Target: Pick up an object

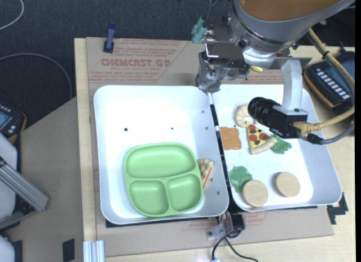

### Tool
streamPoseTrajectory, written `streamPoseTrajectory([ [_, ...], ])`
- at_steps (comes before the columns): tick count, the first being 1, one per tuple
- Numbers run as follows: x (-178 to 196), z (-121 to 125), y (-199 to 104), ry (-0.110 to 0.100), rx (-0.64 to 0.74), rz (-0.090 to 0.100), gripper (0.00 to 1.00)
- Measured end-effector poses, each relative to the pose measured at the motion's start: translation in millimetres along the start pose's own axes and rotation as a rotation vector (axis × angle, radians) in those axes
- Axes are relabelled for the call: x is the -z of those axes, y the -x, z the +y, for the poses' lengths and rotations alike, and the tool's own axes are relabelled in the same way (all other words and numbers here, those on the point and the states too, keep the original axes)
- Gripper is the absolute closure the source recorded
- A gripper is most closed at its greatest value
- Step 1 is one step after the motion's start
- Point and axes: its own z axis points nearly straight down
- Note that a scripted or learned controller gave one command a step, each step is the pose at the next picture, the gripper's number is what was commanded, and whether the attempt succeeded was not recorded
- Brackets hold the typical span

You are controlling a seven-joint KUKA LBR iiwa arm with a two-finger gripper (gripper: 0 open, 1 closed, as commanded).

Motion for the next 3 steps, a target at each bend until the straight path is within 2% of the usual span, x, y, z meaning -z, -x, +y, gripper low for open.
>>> streamPoseTrajectory([
  [1, 2, -1, -2, -0.013, 0.004, -0.004, 1.00],
  [3, 23, 0, -4, -0.006, 0.007, -0.002, 1.00],
])
